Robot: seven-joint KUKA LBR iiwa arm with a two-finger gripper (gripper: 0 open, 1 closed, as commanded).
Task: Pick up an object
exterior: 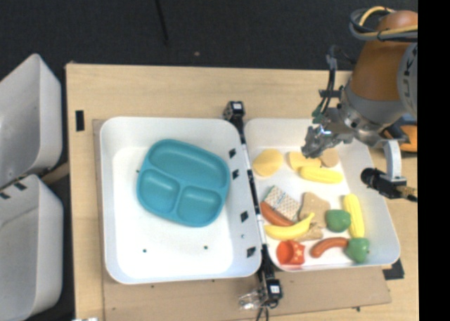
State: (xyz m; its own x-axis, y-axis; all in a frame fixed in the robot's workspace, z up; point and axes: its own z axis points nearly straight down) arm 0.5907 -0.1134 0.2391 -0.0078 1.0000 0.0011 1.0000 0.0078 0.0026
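My gripper (316, 146) hangs low over the back of the right bin (376, 223), just above a yellow banana piece (320, 172) and a tan piece (329, 160). Nothing shows between its fingers. A pale yellow round piece (267, 162) lies to its left. Nearer the front lie a wafer-like block (282, 202), a tan bread slice (313, 206), a long banana (290, 229), a red sausage (328, 246), a red pepper (290, 252), a corn cob (354, 214) and two green pieces (338, 220) (358, 249).
The left bin (119, 242) holds a teal divided plate (183, 181). A black clip (233, 110) sits at the back where the two bins meet. White blocks (24, 119) stand off the bench's left edge.
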